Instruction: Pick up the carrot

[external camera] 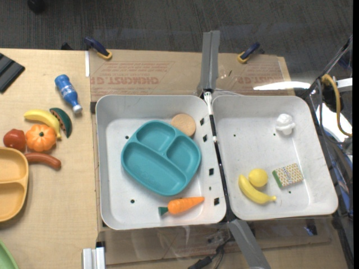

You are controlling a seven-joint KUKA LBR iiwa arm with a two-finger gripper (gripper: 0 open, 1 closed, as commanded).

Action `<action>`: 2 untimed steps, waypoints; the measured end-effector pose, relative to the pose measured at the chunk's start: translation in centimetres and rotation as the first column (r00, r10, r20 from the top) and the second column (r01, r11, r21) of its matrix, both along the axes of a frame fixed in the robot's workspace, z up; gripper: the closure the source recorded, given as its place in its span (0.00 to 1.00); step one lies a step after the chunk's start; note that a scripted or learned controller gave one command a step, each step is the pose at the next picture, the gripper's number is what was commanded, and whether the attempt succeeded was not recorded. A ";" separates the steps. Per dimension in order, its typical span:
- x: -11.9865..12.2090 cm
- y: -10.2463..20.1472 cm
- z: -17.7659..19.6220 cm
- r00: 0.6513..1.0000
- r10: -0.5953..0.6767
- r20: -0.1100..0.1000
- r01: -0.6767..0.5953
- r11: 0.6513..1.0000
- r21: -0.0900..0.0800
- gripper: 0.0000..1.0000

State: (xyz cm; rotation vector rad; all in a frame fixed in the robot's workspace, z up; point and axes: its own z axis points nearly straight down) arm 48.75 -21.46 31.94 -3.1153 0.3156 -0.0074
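An orange carrot [183,205] with a small green top lies flat near the front edge of the left bin [112,206], just below the teal divided plate [161,157]. Its green end points left and its tip points right, towards the wall between the two bins.
A round tan cookie [183,124] rests at the plate's far right rim. The right bin [314,206] holds a banana [253,191], a lemon [258,177], a small patterned packet [288,175] and a white piece [285,124]. Toy food, a blue bottle [68,93] and a yellow tray [12,185] lie on the bench at left.
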 end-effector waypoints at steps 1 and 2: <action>-0.2 -0.2 1.5 1.000 -0.016 0.000 0.016 1.000 0.000 1.00; -0.2 -0.6 -0.5 0.998 -0.067 -0.006 0.067 0.998 0.000 1.00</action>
